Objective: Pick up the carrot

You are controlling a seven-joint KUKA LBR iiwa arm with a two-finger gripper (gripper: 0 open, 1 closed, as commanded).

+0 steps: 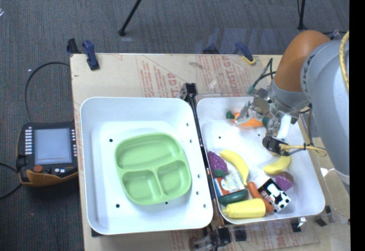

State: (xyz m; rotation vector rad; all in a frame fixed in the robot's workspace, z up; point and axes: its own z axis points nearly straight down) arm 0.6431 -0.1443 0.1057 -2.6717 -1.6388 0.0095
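The metal two-finger claw (255, 114) sits right over the small orange plastic carrot (249, 123), grip state unclear, lift apparently still left.

Right bin (317, 187): bare floor beside banana (235, 164), far side; toys crowd banana's near side. Left bin: green tray (153, 167) fills centre

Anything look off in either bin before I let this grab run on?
Nothing is spilled or broken. The carrot lies against the right bin's far wall by the gripper. The other toys are jumbled near that bin's front. The green plate sits level.
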